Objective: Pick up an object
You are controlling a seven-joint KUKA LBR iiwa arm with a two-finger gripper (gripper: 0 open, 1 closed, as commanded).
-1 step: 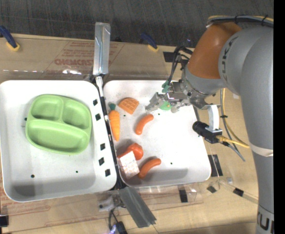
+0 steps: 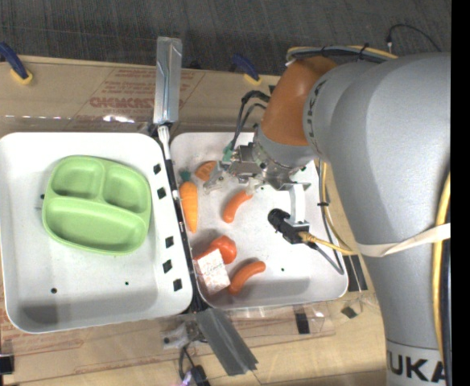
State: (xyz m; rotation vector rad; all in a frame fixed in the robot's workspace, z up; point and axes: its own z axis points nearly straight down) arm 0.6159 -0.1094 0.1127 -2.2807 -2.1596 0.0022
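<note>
Over the right bin [image 2: 319,284] I keep the hand [image 2: 237,166] low beside the small orange sausage [image 2: 236,205], probably to reach it; whether it is spread or pressed together, I cannot tell. Left of this bin lies a green divided plate [image 2: 98,203].

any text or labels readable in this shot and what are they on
"UKA": white letters on the grey arm base, bottom right, cut off by the frame edge.
Red print on the cardboard sheet behind the bins: too blurred to read.
White label with red marks on the small item in the right bin: too small to read.
No other legible text.
</note>
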